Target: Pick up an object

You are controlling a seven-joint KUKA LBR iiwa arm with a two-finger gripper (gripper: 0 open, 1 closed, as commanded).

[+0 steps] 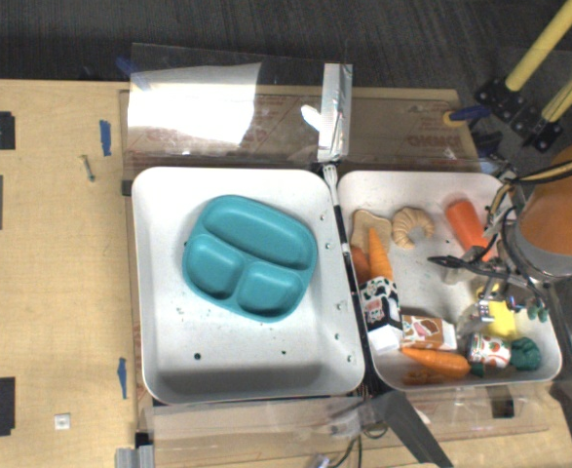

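I see the table (52, 261) carrying the left bin (159, 359), which holds a teal tray (247, 256), and the right bin (412, 178), crowded with toys. My arm (558, 227) leans in from the right, its claw (490, 276) low over the clutter. Nearest lies the yellow toy (500, 318), just below it. Grip state: I cannot tell.

Toys are crowding the right bin (417, 185) along its left and near sides; bare floor is lying mid-bin. A teal tray (249, 254) is filling the left bin (159, 291).
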